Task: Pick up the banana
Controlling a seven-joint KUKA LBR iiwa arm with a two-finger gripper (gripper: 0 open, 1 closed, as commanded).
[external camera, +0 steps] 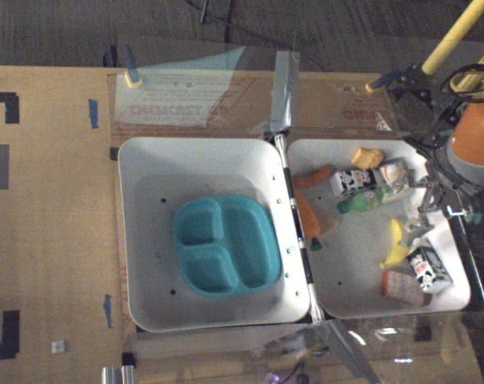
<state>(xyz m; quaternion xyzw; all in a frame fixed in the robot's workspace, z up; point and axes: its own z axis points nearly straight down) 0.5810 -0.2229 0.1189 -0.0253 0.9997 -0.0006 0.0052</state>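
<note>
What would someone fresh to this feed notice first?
Probably the teal divided tray, sitting alone in the middle of the left bin. Next, the clutter in the right bin: the yellow banana near its lower right, beside a cow-print carton, with the gripper just above the banana.

The grey KUKA arm with its orange wrist band (475, 138) enters from the right edge of the frame, angled downward and inward. Below the band, dark cabling and the wrist housing crowd together. The metal two-finger gripper (424, 214) hangs low beneath them, its fingers too tangled in glare to read.
</note>
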